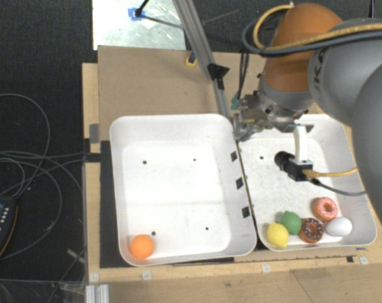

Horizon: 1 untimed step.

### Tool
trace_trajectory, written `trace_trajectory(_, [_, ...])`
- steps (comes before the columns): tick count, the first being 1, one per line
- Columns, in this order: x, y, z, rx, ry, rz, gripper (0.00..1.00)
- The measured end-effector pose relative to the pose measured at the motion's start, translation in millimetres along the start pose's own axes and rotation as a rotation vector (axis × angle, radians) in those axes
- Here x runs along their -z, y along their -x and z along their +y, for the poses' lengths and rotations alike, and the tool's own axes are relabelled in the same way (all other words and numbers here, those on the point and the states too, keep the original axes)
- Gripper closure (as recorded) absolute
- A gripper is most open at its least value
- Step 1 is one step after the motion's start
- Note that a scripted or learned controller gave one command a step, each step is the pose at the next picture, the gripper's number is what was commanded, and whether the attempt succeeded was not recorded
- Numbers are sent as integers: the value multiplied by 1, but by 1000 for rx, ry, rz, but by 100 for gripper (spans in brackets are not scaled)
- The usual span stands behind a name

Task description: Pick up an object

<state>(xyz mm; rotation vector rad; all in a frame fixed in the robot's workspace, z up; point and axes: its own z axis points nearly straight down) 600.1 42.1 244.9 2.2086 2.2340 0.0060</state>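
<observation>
Gripper (242, 126): above the far end of the rim shared by the two bins; its opening cannot be told, and nothing is seen in its hold.
Right bin (269, 197): lemon (278, 234), green fruit (292, 221), brown doughnut (311, 230), pink doughnut (324, 208) and egg (338, 226), crowded at the near edge.
Left bin (172, 188): orange ball (142, 246), alone in the near corner.
Technique: the lone ball looks the cleaner pick; descend centred on it, clear of the wall.

Brown bench board (159, 84) spreads behind the gripper (240, 130). Well to its left, black cables (28, 169) loop over dark carpet (39, 43); beyond it lies a bright pale patch (124, 14).
</observation>
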Motion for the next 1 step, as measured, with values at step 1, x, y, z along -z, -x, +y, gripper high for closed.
trace_trajectory(1, [-5, -56, 23, -1, 0, 0, 100])
